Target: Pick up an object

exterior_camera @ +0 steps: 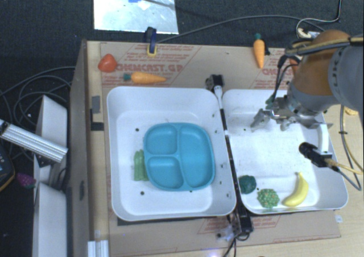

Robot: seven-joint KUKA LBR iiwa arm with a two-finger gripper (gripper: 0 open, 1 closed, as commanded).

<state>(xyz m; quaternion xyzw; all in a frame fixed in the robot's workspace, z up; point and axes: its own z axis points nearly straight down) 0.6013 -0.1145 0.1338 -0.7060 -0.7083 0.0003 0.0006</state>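
My gripper hangs over the far part of the right bin, its two fingers spread open with nothing between them. At that bin's near edge lie a dark green round piece, a light green broccoli-like piece and a yellow banana, all well in front of the gripper. In the left bin rests a blue divided plate, and a green vegetable lies along the plate's left side.
On the cardboard behind the bins lie a red tomato, an orange carrot and a second carrot. A blue clamp grips the board's far edge. Cables run around the arm at the right.
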